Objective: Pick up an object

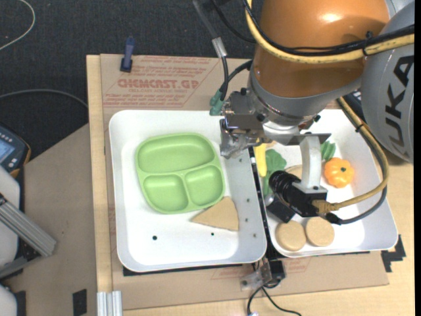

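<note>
1. Camera view, above the bench: the grey arm (388, 110), with its orange band, reaches in from the right and hangs its gripper (237, 137) over the wall shared by the left bin (125, 176) and the right bin (375, 236).
2. Nearest object is a yellow piece (260, 160) in the right bin, just right of and below the gripper. Its long axis runs up and down the frame, roughly parallel to the shared wall. Its upper end is hidden under the gripper's body and its lower end points at the bin's near edge.
3. Whether the gripper is open or closed cannot be told, because the wrist and metal housing cover its working end. Nothing can be seen held in it, and contact with the yellow piece cannot be judged.
4. A green leafy piece (276, 159) lies touching the yellow piece on the side away from the gripper.
5. Farther right of the gripper sits a small orange pumpkin (338, 172).
6. Well below the gripper, two tan round discs (292, 236) lie flat side by side near the right bin's front wall.
7. Left of the gripper, a green divided plate (177, 172) lies flat in the left bin, with its single long compartment on the far side.
8. A tan wedge (217, 216) lies flat below and slightly left of the gripper, at the plate's lower right corner and beside the shared wall.
</note>
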You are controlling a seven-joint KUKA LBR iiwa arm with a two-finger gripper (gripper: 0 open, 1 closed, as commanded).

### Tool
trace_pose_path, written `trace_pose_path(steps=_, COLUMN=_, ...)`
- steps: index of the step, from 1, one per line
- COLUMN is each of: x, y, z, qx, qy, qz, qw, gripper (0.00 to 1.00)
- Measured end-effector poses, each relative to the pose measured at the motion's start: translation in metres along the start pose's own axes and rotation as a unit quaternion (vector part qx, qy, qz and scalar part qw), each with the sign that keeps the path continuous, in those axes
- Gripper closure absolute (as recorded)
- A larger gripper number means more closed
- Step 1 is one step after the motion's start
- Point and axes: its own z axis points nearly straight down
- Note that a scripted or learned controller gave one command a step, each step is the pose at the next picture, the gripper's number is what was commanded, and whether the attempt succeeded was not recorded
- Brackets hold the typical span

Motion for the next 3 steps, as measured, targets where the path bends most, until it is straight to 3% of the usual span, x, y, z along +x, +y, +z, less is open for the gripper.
trace_pose_path(steps=1, x=0.003, y=0.001, z=-0.015, qx=-0.006, qy=0.002, qz=-0.003, qw=1.0, gripper=1.0)
trace_pose_path(steps=2, x=0.007, y=-0.001, z=0.138, qx=0.004, qy=-0.001, qz=-0.002, qw=1.0, gripper=1.0)
trace_pose_path(steps=3, x=0.006, y=0.002, z=0.002, qx=-0.012, qy=0.005, qz=-0.003, qw=0.9999, gripper=1.0)
